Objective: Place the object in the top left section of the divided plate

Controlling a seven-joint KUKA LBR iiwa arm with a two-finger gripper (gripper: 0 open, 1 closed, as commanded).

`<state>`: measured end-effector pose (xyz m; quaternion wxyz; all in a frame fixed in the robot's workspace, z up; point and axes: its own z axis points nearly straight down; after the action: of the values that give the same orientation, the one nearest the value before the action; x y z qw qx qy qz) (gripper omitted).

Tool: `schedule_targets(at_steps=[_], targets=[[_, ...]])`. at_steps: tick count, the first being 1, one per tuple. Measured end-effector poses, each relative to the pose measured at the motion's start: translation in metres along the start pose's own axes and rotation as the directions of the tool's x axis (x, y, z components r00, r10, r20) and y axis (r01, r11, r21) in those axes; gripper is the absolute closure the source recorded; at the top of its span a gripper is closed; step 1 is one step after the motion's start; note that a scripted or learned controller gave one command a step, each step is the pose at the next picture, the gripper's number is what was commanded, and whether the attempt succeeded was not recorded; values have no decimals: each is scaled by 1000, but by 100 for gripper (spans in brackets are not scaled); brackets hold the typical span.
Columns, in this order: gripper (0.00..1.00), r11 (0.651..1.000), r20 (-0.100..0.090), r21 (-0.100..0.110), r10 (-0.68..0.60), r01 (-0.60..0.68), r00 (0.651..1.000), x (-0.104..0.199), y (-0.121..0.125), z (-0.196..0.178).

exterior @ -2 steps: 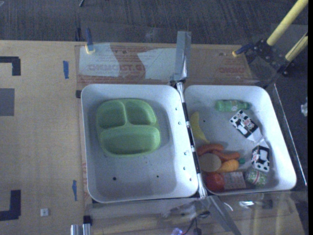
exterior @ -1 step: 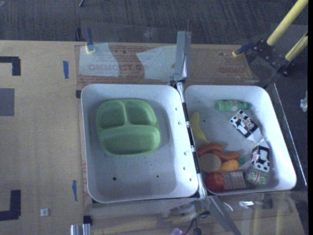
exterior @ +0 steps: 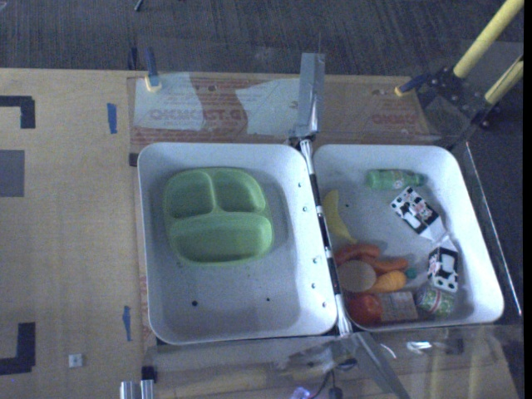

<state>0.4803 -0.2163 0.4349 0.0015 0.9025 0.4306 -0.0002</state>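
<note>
Nothing picked yet: green plate (exterior: 218,216) waits bare; I must first grab something from the right bin (exterior: 478,231). My jaws' state: cannot tell.

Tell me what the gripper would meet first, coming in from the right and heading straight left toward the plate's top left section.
Probably the right bin at its rim, then the black-and-white carton, before the banana and the green plate. Higher up, the way looks free; depth is unclear.

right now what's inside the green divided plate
Nothing lies in the green divided plate: all three sections show bare. It covers the left bin floor beneath it.
</note>
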Motion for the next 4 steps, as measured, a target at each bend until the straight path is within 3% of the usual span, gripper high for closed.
schedule_targets(at_steps=[1,2,3,4], targets=[[100,935,0,1,356,-356,935,1,-1,0],[100,779,1,3,627,-627,779,75,102,0],[100,772,3,5,636,-636,772,26,42,0],[100,774,4,6,633,-633,774,93,23,14]])
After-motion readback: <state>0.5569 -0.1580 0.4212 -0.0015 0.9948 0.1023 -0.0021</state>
